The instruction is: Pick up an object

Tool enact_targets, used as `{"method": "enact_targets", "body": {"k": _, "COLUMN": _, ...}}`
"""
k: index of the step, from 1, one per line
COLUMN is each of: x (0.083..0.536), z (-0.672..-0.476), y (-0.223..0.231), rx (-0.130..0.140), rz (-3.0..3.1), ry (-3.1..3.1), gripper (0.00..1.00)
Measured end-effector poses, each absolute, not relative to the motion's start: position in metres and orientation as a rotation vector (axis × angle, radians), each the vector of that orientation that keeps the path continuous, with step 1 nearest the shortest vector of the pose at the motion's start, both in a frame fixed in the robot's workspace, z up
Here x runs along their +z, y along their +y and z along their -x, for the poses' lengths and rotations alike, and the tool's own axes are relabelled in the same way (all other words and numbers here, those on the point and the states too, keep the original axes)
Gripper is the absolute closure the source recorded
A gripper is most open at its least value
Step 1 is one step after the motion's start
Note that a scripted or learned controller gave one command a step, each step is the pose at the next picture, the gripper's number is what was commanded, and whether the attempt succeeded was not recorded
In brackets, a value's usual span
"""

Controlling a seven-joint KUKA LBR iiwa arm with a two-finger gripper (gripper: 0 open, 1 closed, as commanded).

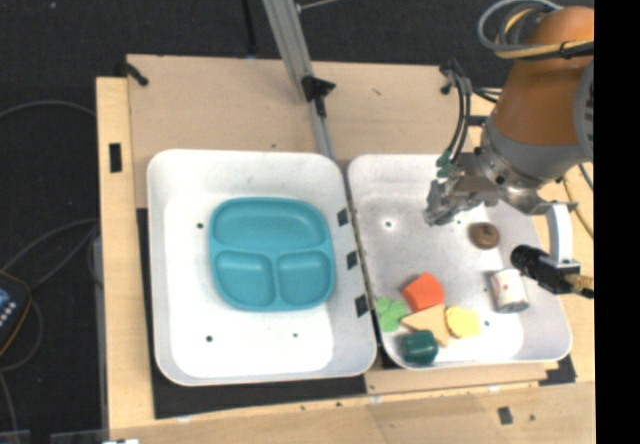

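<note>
My gripper point(441, 207) hangs over the upper middle of the right bin point(400, 192), above bare white floor. Nothing shows between its tips. Loose objects lie toward the bin's front: an orange block point(424, 290), a green piece point(389, 312), a tan wedge point(425, 322), a yellow piece point(462, 321) and a dark green block point(419, 346). A small brown round thing point(485, 235) lies just right of the gripper. A white cylinder point(509, 290) rests near the right wall.
The left bin point(175, 232) holds a teal divided plate point(271, 252). A slanted metal pole point(290, 32) rises from the seam between the two bins at the back.
</note>
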State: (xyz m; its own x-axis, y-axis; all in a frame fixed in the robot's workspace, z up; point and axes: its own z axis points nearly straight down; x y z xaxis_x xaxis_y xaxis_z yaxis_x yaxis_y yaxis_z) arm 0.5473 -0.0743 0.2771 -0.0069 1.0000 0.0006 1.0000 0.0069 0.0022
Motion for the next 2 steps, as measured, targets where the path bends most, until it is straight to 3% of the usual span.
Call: {"method": "enact_targets", "body": {"k": 2, "x": 0.259, "z": -0.561, "y": 0.023, "rx": -0.001, "rz": -2.215, "ry": 2.23, "gripper": 1.0}}
